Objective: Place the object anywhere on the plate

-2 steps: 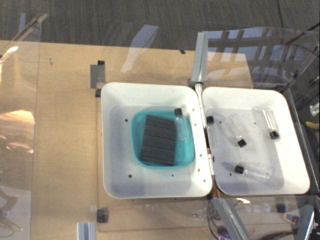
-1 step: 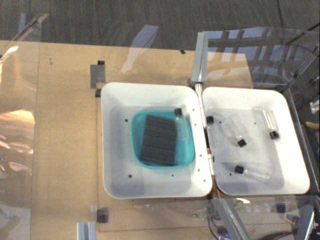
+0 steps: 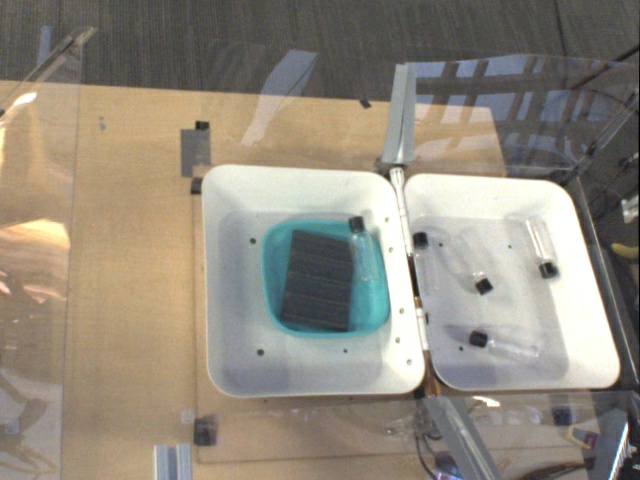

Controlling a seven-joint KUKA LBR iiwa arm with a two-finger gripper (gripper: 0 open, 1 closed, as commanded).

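1. I cannot tell whether my gripper is released, clenched or grasping anything, so I cannot place it relative to the object either.
2. The dark ribbed block [image 3: 318,280] lies flat on the teal plate [image 3: 272,268]. It is a grey-black rectangle with ridges running across it, its long side running from the far edge of the plate toward the near edge, tilted slightly.
3. The block covers the middle of the plate, and teal shows all around it, widest on the left and right.
4. The plate sits in the left bin [image 3: 215,268], roughly central and a little toward the wall shared with the other bin.
5. A small black-capped vial [image 3: 357,224] rests at the plate's far right rim, just beside the block's far right corner. I cannot tell whether it touches the block.
6. The right bin [image 3: 590,298] holds more clear vials with black caps. One long vial [image 3: 540,240] lies near the far right, and another clear vial [image 3: 505,346] lies along the near side with its cap to the left.
7. Two smaller black-capped pieces sit apart from those: one near the shared wall [image 3: 420,238] and one around the middle [image 3: 483,285].
8. Both bins stand side by side, touching, on the wooden bench [image 3: 120,268].
9. Any labels on the block or vials are too small to read.
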